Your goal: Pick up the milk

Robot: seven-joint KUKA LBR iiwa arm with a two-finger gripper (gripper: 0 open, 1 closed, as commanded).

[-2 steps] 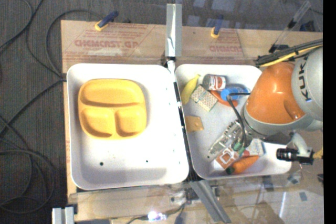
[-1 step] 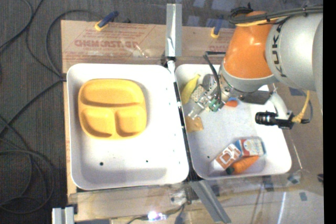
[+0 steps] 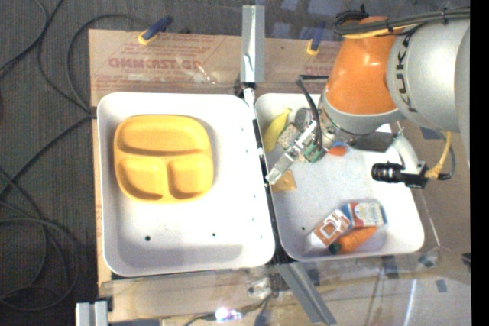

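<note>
Metal gripper (image 3: 294, 153): seen at the right bin's (image 3: 412, 237) left wall, beside a banana (image 3: 276, 129); whether anything is pinched cannot be told.
Milk (image 3: 350, 221): a small carton lying flat near the bin's front edge, well apart from the gripper, touching a carrot (image 3: 354, 241).
Handling: judged light, thin-walled, easily dented (smooth printed faces may slip).
Hold: best taken across the narrow sides, mid-body.
</note>
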